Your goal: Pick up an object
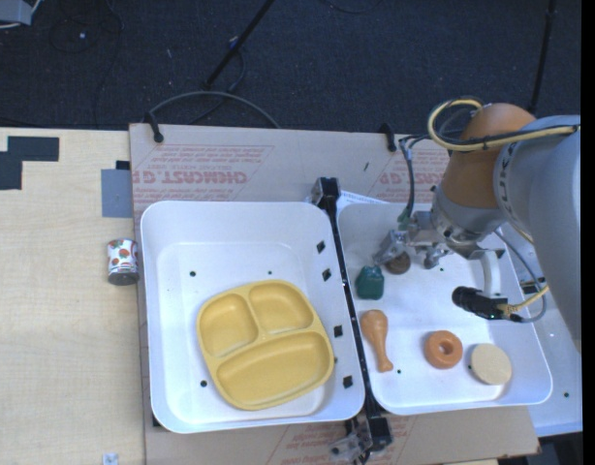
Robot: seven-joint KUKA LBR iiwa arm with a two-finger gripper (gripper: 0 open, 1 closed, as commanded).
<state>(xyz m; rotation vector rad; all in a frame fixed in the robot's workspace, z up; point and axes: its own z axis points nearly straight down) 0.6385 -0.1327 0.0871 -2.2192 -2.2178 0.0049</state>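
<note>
My gripper is low over the far part of the right bin, below the orange band of the arm. A small brown object lies right at its tip; whether it is touched is unclear. A dark green object sits just left of it, by the divider. Further forward lie a tan drumstick, an orange donut and a pale round biscuit.
The left bin holds a yellow compartment plate. A small patterned can stands on the bench left of the bins. A black cable part hangs from the arm over the right bin.
</note>
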